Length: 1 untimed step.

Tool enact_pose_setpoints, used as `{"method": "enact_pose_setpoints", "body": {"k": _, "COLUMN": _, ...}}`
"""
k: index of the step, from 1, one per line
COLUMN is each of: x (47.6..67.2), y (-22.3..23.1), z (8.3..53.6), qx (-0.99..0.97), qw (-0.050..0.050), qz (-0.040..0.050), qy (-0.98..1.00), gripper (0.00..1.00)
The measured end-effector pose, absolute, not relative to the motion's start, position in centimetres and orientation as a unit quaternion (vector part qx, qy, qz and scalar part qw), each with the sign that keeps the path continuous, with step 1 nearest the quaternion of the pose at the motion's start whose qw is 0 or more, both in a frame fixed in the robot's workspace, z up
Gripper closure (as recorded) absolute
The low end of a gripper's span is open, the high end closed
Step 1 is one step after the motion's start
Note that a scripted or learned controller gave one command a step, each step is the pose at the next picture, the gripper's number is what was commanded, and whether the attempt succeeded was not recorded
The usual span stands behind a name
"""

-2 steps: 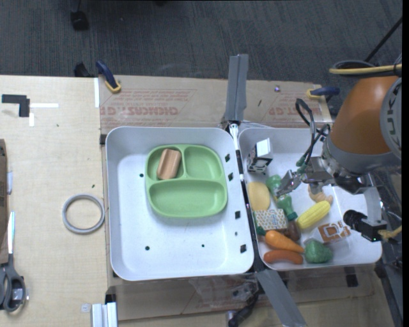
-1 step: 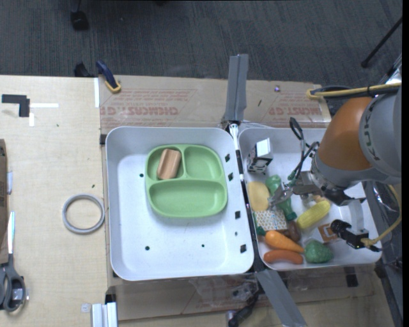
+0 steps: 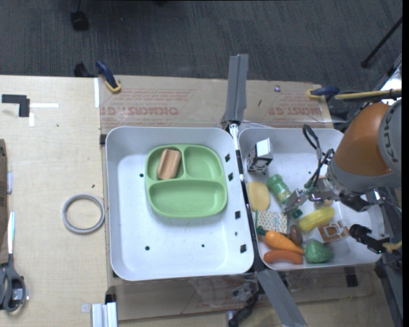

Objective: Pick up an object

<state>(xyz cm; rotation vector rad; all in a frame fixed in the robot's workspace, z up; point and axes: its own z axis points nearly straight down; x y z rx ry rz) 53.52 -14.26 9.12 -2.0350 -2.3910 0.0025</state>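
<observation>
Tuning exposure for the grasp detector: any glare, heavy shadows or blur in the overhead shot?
Camera view: even, soft lighting; the white bins are bright but keep detail, with faint shadow under the green divided plate. The toys near the gripper are small and soft-edged, and the arm's orange band looks slightly blurred. Straight bench edges bow slightly toward the frame's borders.

A dark grey carpeted floor (image 3: 192, 32) is filling the top of the view, with black caster-like shapes (image 3: 79, 19) sitting on it near the upper left. A pale wooden bench top (image 3: 45, 166) is spreading below, and a sheet of printed brown cardboard (image 3: 160, 102) is lying across its far edge, held by blue-handled clamps (image 3: 108, 76). Black tape marks (image 3: 18, 102) are showing at the left. Even, soft light is falling throughout.
</observation>
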Motion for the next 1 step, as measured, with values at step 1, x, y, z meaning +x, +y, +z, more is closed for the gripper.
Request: {"method": "enact_pose_setpoints", "body": {"k": 1, "x": 53.52, "y": -14.33, "z": 10.0, "qx": -0.649, "qw": 0.001, "qz": 0.001, "qy": -0.761, "gripper": 1.0}}
